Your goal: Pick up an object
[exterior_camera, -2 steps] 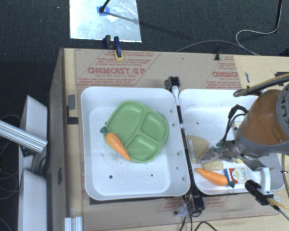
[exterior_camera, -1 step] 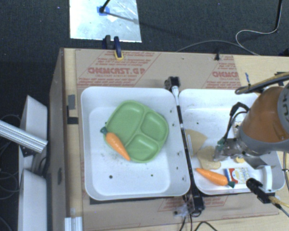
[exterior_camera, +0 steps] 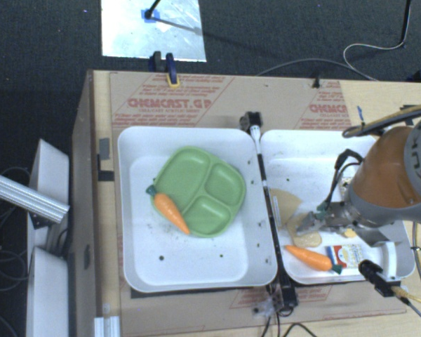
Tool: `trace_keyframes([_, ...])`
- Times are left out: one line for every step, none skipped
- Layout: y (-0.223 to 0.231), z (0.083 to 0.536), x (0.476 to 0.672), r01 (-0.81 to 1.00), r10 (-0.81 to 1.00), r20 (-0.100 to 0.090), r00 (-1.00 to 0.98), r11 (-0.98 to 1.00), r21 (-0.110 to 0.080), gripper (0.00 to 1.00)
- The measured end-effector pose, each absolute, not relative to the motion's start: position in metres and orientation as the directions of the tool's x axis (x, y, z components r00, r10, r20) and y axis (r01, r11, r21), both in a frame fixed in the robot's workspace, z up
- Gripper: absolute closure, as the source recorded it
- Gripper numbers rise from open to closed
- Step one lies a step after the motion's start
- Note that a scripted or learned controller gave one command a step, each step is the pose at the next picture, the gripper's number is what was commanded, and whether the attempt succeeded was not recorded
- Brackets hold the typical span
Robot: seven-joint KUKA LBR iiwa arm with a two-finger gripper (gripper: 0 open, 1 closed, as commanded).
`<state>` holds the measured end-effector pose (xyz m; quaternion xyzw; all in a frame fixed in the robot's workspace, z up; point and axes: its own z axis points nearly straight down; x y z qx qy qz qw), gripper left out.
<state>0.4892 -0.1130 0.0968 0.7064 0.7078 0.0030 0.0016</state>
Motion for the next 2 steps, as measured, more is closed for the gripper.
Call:
trace_keyframes([-0.0903, 0.0869, 0.4889, 1.0, 1.0, -0.002, -0.001, 0.001, 0.008, 0.0])
trace_keyframes([-0.0847, 0.0868, 0.4889, 1.0, 1.0, -0.003, 0.0, 0.0, 0.009, 0.0])
